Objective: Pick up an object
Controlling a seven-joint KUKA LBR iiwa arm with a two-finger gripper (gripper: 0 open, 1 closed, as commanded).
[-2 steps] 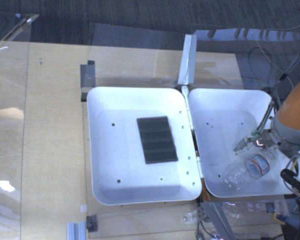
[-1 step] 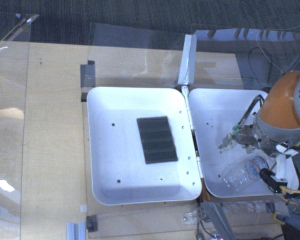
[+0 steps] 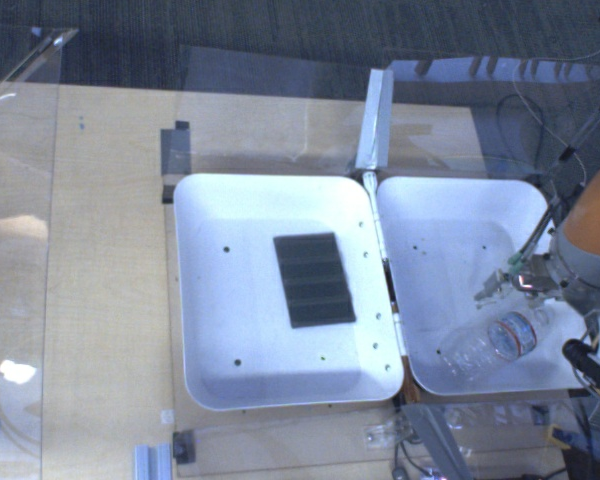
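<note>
Camera view: bottle [image 3: 488,343] near right bin's [image 3: 450,208] front-right edge, beneath tool [image 3: 515,280].

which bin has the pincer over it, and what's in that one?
The right bin. The pincer is above it, just over a clear plastic bottle lying on its side. The left bin holds a dark ridged slab.

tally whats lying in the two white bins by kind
dark ridged rectangular pad, left bin: 1
clear plastic bottle with a blue-and-red label, right bin: 1
total: 2
</note>
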